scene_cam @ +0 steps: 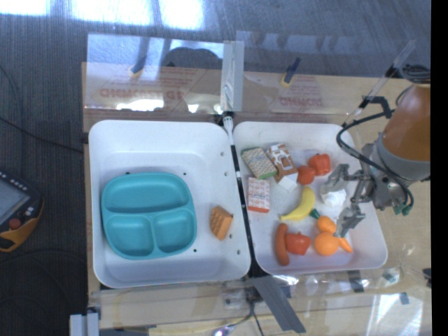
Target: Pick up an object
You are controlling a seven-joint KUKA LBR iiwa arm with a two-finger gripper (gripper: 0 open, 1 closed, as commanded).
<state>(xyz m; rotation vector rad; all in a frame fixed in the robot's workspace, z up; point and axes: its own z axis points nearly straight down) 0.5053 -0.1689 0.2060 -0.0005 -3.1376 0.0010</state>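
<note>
Camera view, starting at the left: a smooth teal plastic tray (148,212) with three moulded compartments lies in the left bin (140,135), a shallow white tub with rounded corners. Toward that bin's lower right corner sits a small orange wedge (221,222), ridged like a bread slice. Across the divider, the right bin (364,257) holds a jumble of toy food: small printed cartons (258,163) near the top, a carton with a red label (258,194) below them, a curved yellow banana (302,206) in the middle, a reddish sausage shape (281,243) and a red pepper (298,242) low down, a glossy round orange (325,243) beside them, and a red tomato-like piece (319,164) higher up. Over the right part of that bin hangs the gripper (344,198), metal fingers spread apart with nothing between them, above a white object (334,200) that lies just right of the banana.
</note>
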